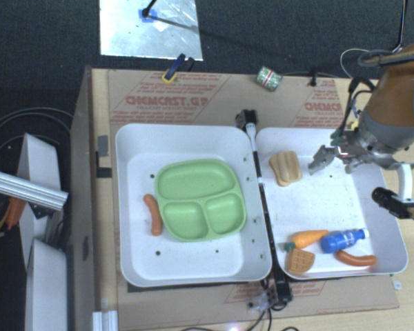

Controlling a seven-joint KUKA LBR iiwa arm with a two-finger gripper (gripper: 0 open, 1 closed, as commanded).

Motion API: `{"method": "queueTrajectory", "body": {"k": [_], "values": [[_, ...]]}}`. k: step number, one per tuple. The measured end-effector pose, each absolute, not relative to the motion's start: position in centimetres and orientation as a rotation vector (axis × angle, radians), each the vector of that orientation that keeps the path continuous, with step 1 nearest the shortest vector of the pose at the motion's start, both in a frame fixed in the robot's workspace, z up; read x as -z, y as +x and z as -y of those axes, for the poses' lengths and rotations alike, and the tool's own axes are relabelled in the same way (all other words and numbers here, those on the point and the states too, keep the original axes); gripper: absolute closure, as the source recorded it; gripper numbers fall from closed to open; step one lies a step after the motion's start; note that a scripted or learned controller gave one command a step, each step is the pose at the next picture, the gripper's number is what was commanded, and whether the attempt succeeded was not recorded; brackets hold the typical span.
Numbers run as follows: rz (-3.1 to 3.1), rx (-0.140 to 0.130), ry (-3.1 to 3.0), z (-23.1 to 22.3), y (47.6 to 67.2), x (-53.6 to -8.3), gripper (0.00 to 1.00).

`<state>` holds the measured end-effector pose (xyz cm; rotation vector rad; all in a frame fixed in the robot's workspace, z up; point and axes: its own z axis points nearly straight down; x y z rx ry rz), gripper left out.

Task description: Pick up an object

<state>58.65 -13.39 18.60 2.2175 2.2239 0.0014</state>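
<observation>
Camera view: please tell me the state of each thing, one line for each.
gripper: above the right bin, near the bread, holding nothing.
bread: lying free in the right bin.
green tray: flat in the left bin, compartments bare.
sausage: lying beside the green tray.
carrot: lying on its side.
blue bottle: lying on its side.

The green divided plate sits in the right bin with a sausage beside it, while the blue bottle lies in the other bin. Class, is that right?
One thing is wrong: the green divided plate sits in the left bin, not the right. The camera view shows this. The sausage does lie beside it, and the blue bottle lies in the other bin.
</observation>
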Motion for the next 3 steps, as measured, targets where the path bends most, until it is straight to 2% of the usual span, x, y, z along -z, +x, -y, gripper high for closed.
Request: {"method": "queueTrajectory", "body": {"k": [1, 2, 3], "values": [[-2.225, -0.003, 2.216, 9.4, 63.1, -8.4, 0.00], [-2.226, -0.004, 2.214, 8.4, 65.1, -8.5, 0.00], [-2.226, -0.008, 2.210, 8.4, 65.2, -9.7, 1.00]]}}
